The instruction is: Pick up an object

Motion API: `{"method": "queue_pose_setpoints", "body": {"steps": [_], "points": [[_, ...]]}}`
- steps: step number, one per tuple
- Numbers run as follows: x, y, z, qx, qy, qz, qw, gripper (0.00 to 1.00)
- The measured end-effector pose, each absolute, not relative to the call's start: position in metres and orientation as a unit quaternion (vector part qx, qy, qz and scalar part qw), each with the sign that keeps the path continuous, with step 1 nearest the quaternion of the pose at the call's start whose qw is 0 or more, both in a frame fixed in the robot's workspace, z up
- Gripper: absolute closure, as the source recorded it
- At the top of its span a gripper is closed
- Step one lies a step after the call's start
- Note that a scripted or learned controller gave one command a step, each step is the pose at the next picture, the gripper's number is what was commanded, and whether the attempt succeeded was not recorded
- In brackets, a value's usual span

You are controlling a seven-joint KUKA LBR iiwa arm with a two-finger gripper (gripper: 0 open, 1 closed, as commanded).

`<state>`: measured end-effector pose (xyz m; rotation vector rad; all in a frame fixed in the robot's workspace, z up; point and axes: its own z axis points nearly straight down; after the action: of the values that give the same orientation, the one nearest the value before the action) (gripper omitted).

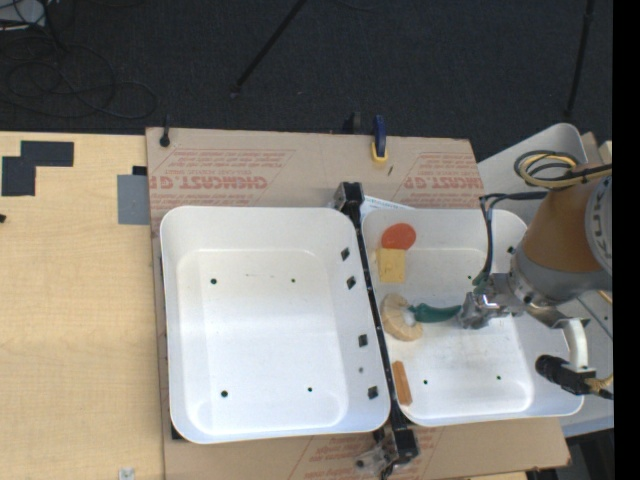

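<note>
The arm reached in from the right over the right bin, its orange band above the wrist. Its claw sat low inside that bin, near the middle, touching the right end of a green brush. Whether the claw was apart, together or clamped on the handle could not be told: the tips were too small and blurred against the handle.

The brush lay flat on the bin floor, its handle running left from the claw to a pale round head near the bin's left wall. Just above the head lay a yellow block, and above that, touching or nearly touching it, a red disc. An orange stick lay along the left wall lower down, well apart from the brush.

The left bin stood beside the right one, the two meeting along a black strip. Both rested on a cardboard sheet with red print, which lay on the wooden desk. A blue and yellow clamp gripped the sheet's far edge. Grey and black patches marked the desk at the left. Cables trailed over the dark floor beyond. A yellow and black cable loop lay on a white surface behind the arm.
</note>
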<state>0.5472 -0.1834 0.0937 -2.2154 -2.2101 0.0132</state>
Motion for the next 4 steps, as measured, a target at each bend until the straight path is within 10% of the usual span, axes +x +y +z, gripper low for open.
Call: {"method": "queue_pose_setpoints", "body": {"steps": [3, 4], "points": [[0.636, -0.210, 0.088, -0.705, -0.709, -0.0003, -0.001, 1.00], [0.647, -0.200, 0.204, -0.706, -0.708, -0.0029, -0.005, 1.00]]}}
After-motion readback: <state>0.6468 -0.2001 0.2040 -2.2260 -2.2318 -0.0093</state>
